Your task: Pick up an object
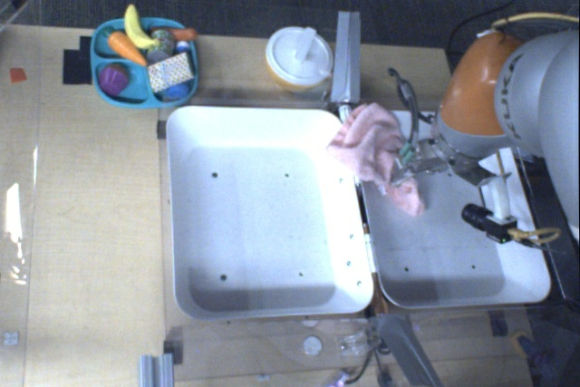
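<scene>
1. Near edge: left bin (263,222), big shallow white plastic tray with rounded corners and small dark holes in its floor. Right bin (453,258) is the same type, greyer in shadow, touching it along the shared rim.
2. Hand (405,156) sits at the far-left part of the right bin, at the end of the grey arm (535,95) with a glossy orange band (476,95).
3. Hand is right against the pink cloth (373,151); cannot tell if the fingers are apart or closed, the cloth and dark hardware hide them.
4. Pink cloth: soft, crumpled, folded fabric, draped over the rim between the two bins at their far end, a tail hanging down into the right bin.
5. Far on the wooden tabletop (82,222): round white lidded cup (299,57) with a yellowish rim, just beyond the left bin.
6. Far left: blue divided tray (104,91) with toy food, including a yellow banana (138,29) and an orange carrot (125,48).
</scene>
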`<action>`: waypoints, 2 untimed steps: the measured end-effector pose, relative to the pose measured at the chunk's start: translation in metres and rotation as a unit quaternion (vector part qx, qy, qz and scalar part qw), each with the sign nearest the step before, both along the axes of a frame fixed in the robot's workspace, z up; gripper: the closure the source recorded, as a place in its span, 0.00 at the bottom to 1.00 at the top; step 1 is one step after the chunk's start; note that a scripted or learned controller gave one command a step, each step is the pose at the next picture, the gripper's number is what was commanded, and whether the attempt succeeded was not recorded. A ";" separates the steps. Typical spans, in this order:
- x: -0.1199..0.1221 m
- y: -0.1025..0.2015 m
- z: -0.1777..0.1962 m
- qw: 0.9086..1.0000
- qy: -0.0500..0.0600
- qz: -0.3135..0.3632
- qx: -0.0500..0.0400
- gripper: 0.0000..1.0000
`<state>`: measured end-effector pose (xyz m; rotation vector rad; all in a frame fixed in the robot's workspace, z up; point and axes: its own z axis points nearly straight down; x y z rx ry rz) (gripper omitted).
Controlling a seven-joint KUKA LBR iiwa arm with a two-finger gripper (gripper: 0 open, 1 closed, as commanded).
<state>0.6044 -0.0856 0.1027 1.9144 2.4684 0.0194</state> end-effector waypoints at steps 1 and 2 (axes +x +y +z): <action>0.050 0.027 0.084 0.998 0.006 0.066 -0.001 1.00; 0.065 0.015 0.084 0.999 0.008 -0.035 0.000 1.00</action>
